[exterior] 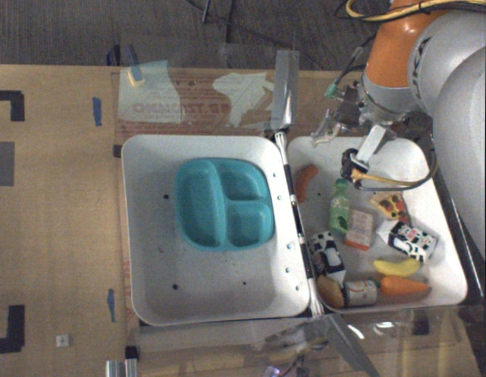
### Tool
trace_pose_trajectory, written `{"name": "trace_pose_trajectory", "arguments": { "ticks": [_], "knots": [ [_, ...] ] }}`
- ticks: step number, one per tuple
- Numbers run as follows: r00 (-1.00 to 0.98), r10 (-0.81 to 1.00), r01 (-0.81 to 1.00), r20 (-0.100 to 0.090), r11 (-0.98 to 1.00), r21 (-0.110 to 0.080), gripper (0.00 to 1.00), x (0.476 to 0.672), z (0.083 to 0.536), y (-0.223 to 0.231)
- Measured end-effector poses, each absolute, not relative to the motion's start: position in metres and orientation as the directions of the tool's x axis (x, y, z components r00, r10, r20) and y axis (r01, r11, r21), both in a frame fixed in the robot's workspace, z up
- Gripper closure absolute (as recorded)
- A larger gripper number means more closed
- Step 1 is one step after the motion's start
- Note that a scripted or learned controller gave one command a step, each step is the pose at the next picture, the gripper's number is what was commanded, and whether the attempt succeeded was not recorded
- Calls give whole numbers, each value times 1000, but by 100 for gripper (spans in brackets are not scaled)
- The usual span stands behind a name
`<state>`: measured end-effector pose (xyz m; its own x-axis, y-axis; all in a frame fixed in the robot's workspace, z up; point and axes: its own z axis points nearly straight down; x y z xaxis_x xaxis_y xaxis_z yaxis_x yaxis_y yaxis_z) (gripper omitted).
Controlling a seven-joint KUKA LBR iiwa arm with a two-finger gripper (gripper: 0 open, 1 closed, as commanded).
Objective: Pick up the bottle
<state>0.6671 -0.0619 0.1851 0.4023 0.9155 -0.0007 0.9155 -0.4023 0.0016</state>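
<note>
The bottle (pixel 339 204) is small, green and translucent with a pale cap. It stands in the left half of the right bin (pixel 411 157), among other toys. My gripper (pixel 329 129) hangs over the far left corner of that bin, up and slightly left of the bottle and well apart from it. Nothing shows between the gripper and the bottle except bare bin floor and an orange sausage-shaped toy (pixel 305 181).
An orange packet (pixel 359 228), a yellow-orange toy (pixel 390 205), two cow-patterned cartons (pixel 411 240) (pixel 327 255), a banana (pixel 396 267), a carrot (pixel 403 287), a can (pixel 360 291) and a brown roll (pixel 330 290) crowd the right bin. A teal divided plate (pixel 224 203) lies in the left bin (pixel 148 234).
</note>
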Motion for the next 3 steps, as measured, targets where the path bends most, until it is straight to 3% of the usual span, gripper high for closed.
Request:
{"name": "trace_pose_trajectory", "arguments": {
  "ticks": [1, 2, 3],
  "knots": [
    [272, 962, 962, 0, -272, 2, 0, 627, 94, -123],
    [273, 962, 962, 0, -273, 5, 100, 628, 104, -123],
    [277, 961, 961, 0, -277, 11, 100, 655, 90, -172]
  ]
}}
